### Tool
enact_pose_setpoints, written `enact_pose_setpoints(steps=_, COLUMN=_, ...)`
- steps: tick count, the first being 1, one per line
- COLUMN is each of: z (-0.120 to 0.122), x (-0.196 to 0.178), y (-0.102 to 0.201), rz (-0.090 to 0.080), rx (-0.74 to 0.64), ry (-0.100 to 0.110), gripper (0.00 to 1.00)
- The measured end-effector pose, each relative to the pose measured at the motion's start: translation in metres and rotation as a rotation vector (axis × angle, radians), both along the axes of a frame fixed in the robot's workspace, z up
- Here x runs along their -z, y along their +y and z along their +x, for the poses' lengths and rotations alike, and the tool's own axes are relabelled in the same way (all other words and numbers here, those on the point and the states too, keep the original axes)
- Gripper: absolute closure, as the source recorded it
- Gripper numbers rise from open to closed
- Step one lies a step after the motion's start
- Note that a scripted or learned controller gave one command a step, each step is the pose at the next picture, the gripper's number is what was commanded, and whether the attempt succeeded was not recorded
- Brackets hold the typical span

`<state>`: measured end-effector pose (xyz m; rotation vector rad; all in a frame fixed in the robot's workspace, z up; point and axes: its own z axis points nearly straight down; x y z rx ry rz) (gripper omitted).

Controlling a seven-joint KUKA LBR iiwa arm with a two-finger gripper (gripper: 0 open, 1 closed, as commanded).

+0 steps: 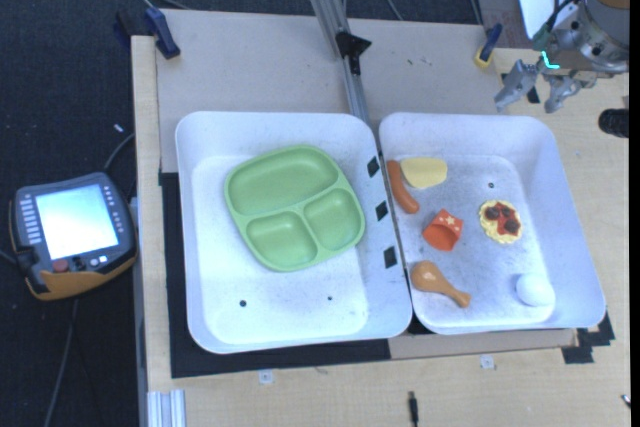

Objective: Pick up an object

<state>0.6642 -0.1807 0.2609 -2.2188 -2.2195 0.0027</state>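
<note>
Nearest the camera, low in the right bin (575, 245), lie a toy drumstick (438, 282) and a white egg (533, 290). My claw (538, 87) hangs empty just beyond that bin's far rim, fingers apart, nothing between them. Every candidate lies toward the camera from it and slightly to the view's left. Closest to the claw, by my reckoning, is the mini pizza (501, 220); the yellow cheese wedge (424, 172) sits beside the bin's left wall, touching a sausage (403, 187) whose long axis runs along that wall. A red block (443, 229) rests mid-bin. Count: six toys, one of each. Left of that bin sits a second bin (200, 215) holding one green divided plate (293, 207).
</note>
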Motion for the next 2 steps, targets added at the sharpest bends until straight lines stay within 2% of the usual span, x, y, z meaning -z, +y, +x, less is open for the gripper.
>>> enact_pose_setpoints(steps=1, z=0.001, x=-0.001, y=0.0, rz=-0.001, rx=0.0, ry=-0.002, gripper=0.0)
enact_pose_setpoints(steps=2, z=0.001, x=0.041, y=-0.003, rz=0.0, rx=0.0, ry=0.001, gripper=0.0)
